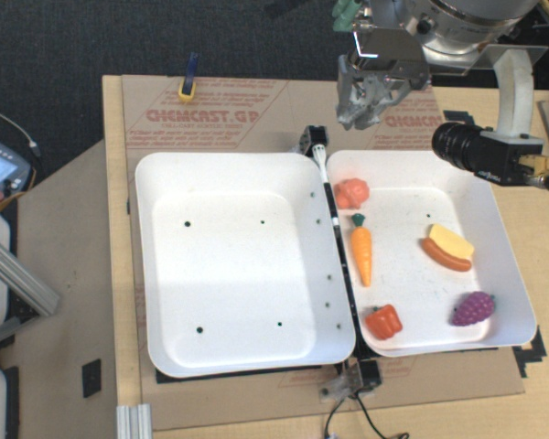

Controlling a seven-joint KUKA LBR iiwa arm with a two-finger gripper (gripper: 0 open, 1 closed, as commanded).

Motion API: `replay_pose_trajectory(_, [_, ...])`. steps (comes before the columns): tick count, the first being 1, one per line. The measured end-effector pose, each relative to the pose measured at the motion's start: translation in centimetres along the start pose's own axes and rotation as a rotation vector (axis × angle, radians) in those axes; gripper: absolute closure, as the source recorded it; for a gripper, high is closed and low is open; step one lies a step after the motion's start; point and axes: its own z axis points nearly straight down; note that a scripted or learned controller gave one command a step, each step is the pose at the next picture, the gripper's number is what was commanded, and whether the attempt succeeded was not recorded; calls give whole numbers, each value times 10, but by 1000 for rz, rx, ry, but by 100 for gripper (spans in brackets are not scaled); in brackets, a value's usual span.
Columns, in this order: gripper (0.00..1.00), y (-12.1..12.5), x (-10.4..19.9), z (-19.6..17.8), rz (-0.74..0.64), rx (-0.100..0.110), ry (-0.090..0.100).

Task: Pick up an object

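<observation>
Nearest the lens is a red pepper [382,321], lying at the near left corner of the right bin [508,273], which serves as my landmark. Just beyond it in that bin, along the left wall, a carrot [361,255] lies lengthwise with its green top pointing away, and past that a pink lump [351,192] sits at the far left corner. Toward the bin's right side a yellow and orange slice [449,247] rests mid-floor, and purple grapes [473,308] lie at the near right corner. All five sit apart from one another on the bin's floor.

My gripper [369,106] hangs above the cardboard [220,108] just past the bin's far left corner, well apart from every object. Nothing sits between my fingers; whether they are spread or pressed together I cannot tell from this angle.

Left of the right bin, touching it along a dark seam, is the left bin [156,245]. Farther out beyond that, a small yellow and blue clip [189,79] stands on the cardboard.
</observation>
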Motion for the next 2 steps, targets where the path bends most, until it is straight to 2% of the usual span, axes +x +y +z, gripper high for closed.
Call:
replay_pose_trajectory(1, [100, 16, 45, 2, 2, 2, -1])
replay_pose_trajectory(2, [0, 15, 44, 2, 4, 3, -1])
